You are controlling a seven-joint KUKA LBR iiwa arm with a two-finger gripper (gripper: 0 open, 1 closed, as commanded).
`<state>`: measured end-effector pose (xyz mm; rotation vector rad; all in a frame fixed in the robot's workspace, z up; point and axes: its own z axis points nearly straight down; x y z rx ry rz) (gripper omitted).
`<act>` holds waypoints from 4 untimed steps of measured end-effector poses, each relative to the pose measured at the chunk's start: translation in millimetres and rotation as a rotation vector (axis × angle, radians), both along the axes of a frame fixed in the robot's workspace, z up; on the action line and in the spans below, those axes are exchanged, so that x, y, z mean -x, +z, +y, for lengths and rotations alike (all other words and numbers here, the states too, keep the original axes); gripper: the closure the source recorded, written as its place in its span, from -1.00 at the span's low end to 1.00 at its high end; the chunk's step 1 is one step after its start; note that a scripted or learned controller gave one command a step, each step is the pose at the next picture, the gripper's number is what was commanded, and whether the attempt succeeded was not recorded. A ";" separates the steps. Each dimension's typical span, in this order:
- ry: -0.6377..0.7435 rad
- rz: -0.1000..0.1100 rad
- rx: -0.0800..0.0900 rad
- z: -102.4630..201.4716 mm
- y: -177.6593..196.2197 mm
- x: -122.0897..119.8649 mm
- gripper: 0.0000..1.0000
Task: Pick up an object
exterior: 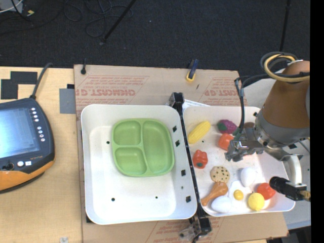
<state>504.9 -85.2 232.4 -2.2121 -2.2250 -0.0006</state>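
plainly, the nearest pickable thing looks to be the orange toy point(226, 141), lying in the right bin point(202, 116) just left of the hand point(237, 151) and close against it, with the purple piece point(228, 126) just above it. from that orange toy, the red pepper point(200, 158) sits lower left, the corn point(199, 131) further left, its long axis slanting. whether the hand is open or closed i cannot tell.
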 end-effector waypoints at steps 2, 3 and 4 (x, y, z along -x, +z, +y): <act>-0.002 0.005 0.001 106.4 -7.7 -9.4 1.00; -0.002 0.003 0.002 158.2 -18.1 -20.4 1.00; -0.004 0.001 0.003 179.7 -10.2 -35.9 1.00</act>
